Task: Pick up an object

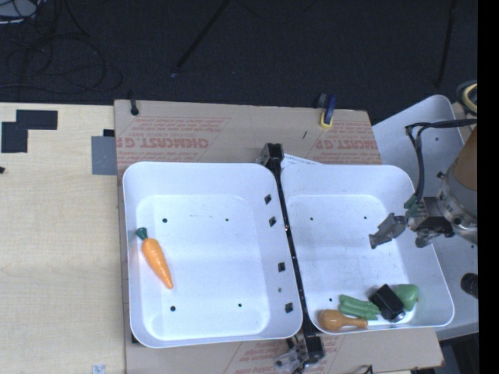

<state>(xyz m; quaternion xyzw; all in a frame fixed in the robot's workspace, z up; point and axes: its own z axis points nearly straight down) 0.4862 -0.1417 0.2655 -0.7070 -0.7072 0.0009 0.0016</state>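
An orange carrot (157,262) with a green top lies near the left wall of the left bin (195,176). Along the front edge of the right bin (351,179) sit a green pod (358,306), a black block (387,302), a light green piece (407,293) and an orange-yellow gourd (341,320). My gripper (401,238) hangs over the right side of the right bin, above and behind that cluster. Its fingers are open and hold nothing.
A black divider (282,240) runs between the two bins. Cardboard (234,131) lies under them, with a blue and yellow clamp (327,109) at its back edge. A wooden bench top (54,240) extends to the left.
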